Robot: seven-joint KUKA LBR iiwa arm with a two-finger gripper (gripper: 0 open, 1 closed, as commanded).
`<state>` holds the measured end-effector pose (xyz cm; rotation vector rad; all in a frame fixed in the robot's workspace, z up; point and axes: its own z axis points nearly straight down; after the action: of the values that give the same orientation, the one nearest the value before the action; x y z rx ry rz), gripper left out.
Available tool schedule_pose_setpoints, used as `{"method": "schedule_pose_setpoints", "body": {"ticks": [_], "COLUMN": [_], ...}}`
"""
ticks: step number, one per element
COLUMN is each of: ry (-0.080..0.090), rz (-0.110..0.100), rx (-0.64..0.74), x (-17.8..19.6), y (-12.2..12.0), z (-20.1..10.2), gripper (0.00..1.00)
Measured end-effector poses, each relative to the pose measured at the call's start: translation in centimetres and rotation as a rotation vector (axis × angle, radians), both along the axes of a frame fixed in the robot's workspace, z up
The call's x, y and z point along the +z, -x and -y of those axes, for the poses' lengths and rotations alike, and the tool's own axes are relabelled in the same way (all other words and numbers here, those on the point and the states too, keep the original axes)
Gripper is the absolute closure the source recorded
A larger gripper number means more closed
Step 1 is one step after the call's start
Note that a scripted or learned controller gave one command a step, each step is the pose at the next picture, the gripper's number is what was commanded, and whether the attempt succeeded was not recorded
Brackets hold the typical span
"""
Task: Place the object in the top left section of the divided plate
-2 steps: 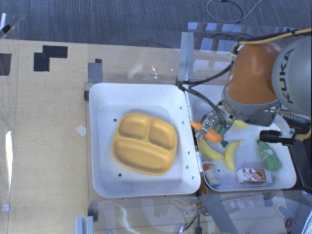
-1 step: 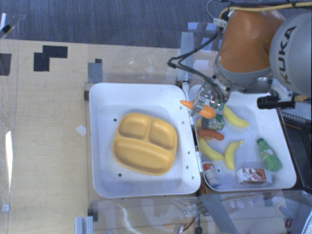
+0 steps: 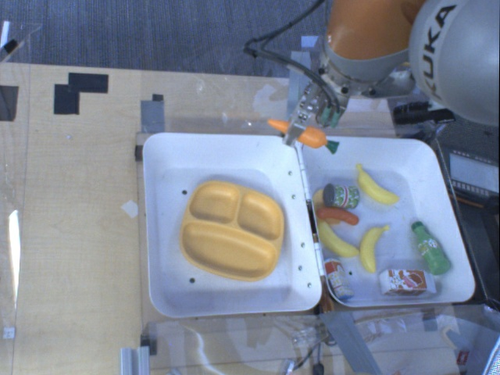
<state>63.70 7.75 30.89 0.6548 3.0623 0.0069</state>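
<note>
An orange carrot (image 3: 312, 137) with a green tip hangs over the far rim where the two bins meet. My gripper (image 3: 309, 129) comes down from the upper right and is shut on the carrot, whose ends stick out on both sides of the fingers. The yellow divided plate (image 3: 232, 230) lies in the middle of the left bin (image 3: 168, 209). Its top left section (image 3: 214, 201) holds nothing and sits well to the lower left of the carrot.
The right bin (image 3: 437, 170) holds three bananas (image 3: 376, 186), a small can (image 3: 341, 196), a red sausage-like piece (image 3: 337, 216), a green bottle (image 3: 430, 249), a carton (image 3: 408, 282) and another can (image 3: 337, 276). The arm's bulk looms over the far right.
</note>
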Motion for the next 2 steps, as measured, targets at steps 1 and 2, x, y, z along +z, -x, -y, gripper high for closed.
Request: {"method": "schedule_pose_setpoints", "body": {"ticks": [1, 2], "ry": [0.002, 0.002], "rz": [-0.004, 0.001], "rx": [0.175, 0.194], "x": [-11.2, -0.4], "y": [6.5, 2.3], "z": [3.9, 3.0], "gripper": [1.00, 1.00]}}
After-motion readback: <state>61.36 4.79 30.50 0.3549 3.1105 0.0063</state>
